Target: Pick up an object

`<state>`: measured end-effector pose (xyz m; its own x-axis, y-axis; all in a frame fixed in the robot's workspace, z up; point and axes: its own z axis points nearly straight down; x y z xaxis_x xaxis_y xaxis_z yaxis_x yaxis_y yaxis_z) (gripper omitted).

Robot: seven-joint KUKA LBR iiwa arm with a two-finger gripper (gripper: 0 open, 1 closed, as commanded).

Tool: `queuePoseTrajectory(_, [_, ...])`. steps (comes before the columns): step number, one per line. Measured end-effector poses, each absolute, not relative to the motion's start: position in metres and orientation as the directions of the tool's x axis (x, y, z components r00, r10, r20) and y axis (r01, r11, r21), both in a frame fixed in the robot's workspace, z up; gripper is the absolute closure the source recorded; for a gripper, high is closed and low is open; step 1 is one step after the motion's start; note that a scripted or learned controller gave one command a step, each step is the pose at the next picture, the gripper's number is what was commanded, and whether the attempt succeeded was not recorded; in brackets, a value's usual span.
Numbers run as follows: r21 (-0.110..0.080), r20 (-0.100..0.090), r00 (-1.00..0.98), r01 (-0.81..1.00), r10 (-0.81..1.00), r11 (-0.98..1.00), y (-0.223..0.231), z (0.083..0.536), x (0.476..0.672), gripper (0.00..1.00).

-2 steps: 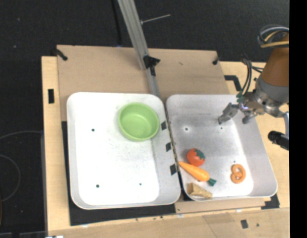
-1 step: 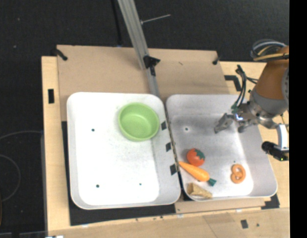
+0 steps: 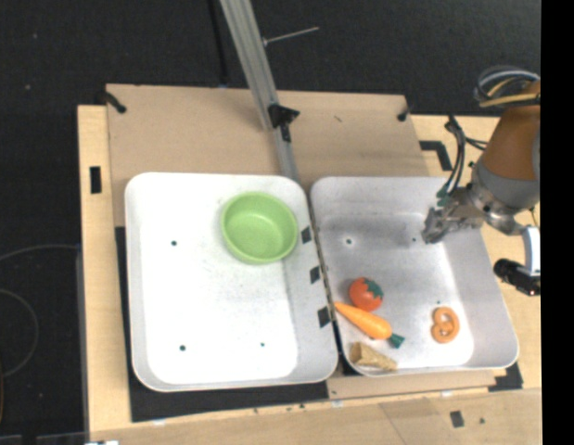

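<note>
The right bin point(image 3: 389, 207) holds a red tomato point(image 3: 365, 293), an orange carrot point(image 3: 364, 322) with a green tip, a tan piece of bread point(image 3: 372, 357) at the front rim and a small orange pretzel point(image 3: 444, 324). A green bowl point(image 3: 260, 227) lies in the left bin point(image 3: 175, 295). My gripper point(image 3: 437, 227) hangs over the right bin's far right part, well behind the pretzel and to the right of the tomato. Nothing shows between its fingers.
A grey metal pole point(image 3: 254, 63) slants from the top of the view down to the gap between the bins. The arm's orange band point(image 3: 514, 146) and wrist stand over the right bin's far right corner. Tan bench board surrounds both bins.
</note>
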<state>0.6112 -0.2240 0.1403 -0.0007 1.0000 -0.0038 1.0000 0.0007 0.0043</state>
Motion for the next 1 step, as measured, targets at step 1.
queuePoseTrajectory(1, [0.006,-0.002,0.001,1.0,1.0,-0.001,-0.2269,0.1867,0.606,1.0])
